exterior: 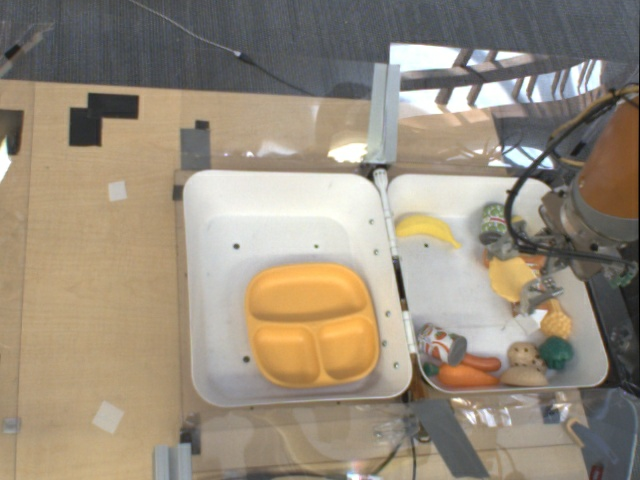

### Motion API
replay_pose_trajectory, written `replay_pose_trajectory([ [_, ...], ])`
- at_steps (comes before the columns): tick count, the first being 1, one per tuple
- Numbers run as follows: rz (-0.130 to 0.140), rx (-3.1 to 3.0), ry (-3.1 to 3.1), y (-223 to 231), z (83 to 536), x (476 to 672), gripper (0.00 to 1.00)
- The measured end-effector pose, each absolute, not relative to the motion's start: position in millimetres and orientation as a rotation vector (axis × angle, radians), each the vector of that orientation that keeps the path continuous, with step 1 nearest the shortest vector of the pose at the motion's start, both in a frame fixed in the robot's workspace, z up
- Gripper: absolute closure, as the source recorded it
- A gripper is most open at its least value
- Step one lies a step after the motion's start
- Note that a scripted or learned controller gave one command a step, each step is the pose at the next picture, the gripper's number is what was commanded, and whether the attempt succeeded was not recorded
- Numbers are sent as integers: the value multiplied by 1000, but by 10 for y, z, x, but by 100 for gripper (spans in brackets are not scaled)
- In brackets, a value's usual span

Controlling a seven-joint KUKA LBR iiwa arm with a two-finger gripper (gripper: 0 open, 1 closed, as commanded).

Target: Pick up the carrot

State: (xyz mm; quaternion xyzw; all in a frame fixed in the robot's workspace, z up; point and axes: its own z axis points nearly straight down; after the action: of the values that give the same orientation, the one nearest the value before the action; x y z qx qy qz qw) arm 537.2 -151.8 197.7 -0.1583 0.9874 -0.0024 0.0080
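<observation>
My gripper [540, 290] at right bin's [440, 268] far side, finger state unclear. Carrot [466, 375] at near rim, wedged between can [442, 345], sausage [480, 362], potato [522, 371]. Risk: I grab neighbour or clip rim.

The wooden bench [90, 298] bears two white bins, left bin [215, 268] touching right bin [450, 278].
</observation>
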Motion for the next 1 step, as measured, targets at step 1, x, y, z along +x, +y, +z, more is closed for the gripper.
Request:
replay_pose_trajectory([
  [1,-10,-637,3059,-1775,902,5001,100],
])
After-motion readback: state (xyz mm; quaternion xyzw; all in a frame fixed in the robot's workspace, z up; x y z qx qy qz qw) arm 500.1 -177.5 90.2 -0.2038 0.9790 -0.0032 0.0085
